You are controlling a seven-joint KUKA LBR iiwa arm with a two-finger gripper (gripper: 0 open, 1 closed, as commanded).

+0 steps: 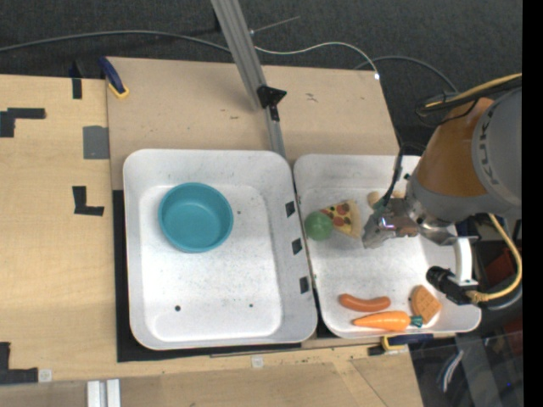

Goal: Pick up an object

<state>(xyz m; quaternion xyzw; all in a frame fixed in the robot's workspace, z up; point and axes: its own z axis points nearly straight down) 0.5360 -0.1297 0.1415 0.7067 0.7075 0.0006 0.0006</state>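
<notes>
The gripper point(379, 230) is seen low in the right bin point(339, 170); whether anything is clamped cannot be told. A pizza slice point(343, 217) and green ball point(319, 225) are found just left of it, a sausage point(365, 302) and carrot point(382, 320) below.

From my screen the two bins point(144, 227) look like smooth white plastic, speckled with dark scuffs. The teal bowl point(196, 217) reads as matt plastic. I see a pale, wood-like bench top point(187, 100) and a brushed metal bar point(237, 41). The sausage point(365, 301) looks glossy, the carrot point(382, 320) duller.
</notes>
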